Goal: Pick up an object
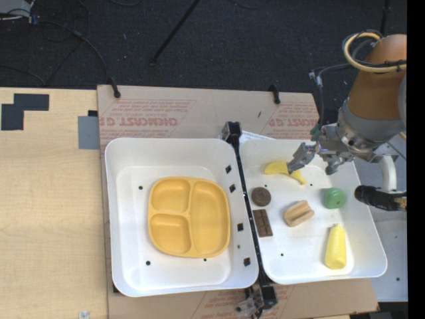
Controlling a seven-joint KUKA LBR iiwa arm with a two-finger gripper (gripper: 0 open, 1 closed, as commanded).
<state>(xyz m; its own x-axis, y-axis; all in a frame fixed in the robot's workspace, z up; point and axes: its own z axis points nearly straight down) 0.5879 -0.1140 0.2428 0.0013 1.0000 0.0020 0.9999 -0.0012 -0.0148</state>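
Observation:
The right bin (372, 264) holds several small items: a yellow banana-shaped piece (277, 169) at the back, a round brown cookie (261, 196), a dark chocolate bar (263, 222), a tan bread roll (298, 212), a green piece (334, 197) and a yellow bottle (336, 246) near the front right. My gripper (315, 162) hangs over the back of this bin, just right of the banana piece. It is open, with one finger (300, 157) near the banana's right end, and nothing shows between the fingers.
The left bin (126, 178) holds a yellow divided plate (189, 216). A black divider (242, 198) with clips runs between the bins. Both bins sit on cardboard (199, 115).

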